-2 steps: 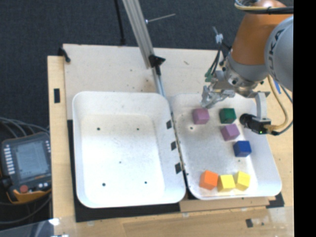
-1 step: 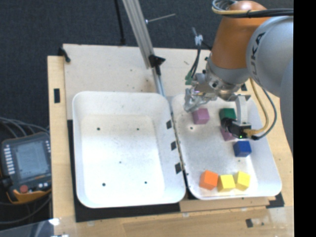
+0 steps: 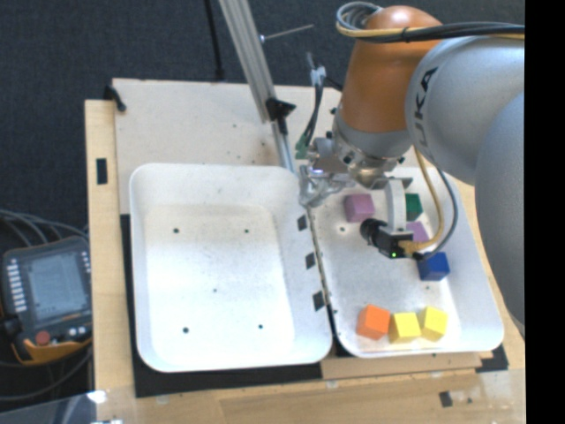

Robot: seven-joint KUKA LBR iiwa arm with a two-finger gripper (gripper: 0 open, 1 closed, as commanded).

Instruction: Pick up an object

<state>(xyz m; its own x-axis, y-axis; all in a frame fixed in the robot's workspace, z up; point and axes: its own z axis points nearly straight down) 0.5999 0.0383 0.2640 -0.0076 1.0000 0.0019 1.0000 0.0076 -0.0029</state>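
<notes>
My gripper hangs low over the upper left corner of the right bin, close to the wall shared by the two bins. A mauve block lies just to its right, apart from it. Further right are a green block, a small purple block and a blue cube. Along the bin's front edge sit an orange cube and two yellow cubes. I see nothing held in the gripper.
The left bin lies beside the gripper. A slanted aluminium post rises behind the bins. A black fitting with a cable hangs from the wrist over the blocks. A teach pendant rests off the bench at left.
</notes>
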